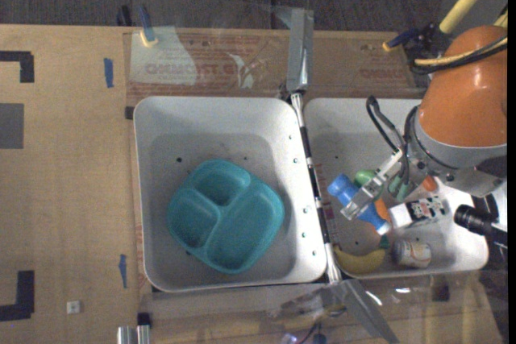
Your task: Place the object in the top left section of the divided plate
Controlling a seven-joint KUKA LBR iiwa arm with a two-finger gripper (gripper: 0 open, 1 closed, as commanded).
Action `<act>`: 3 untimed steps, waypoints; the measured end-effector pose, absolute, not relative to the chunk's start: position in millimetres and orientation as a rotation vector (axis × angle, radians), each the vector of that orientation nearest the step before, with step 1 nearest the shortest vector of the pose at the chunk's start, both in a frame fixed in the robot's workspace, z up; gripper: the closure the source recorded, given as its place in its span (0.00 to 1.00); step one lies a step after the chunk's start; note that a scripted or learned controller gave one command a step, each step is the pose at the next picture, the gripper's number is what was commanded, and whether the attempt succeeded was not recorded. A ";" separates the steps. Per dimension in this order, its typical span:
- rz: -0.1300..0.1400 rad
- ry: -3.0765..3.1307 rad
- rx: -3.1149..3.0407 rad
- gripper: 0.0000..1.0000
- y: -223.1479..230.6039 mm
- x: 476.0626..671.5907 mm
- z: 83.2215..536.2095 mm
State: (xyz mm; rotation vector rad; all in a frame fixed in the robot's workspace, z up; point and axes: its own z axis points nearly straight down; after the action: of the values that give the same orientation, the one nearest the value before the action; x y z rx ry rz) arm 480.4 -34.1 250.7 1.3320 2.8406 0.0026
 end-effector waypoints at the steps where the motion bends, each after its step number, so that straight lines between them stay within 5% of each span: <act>1: 0.005 2.836 1.333 1.00 -34.9 481.6 260.8; 3: 0.010 2.827 1.335 1.00 -36.2 483.8 280.9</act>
State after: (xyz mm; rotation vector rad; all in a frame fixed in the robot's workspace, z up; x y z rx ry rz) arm 483.8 -36.2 280.9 1.3347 2.8266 0.0104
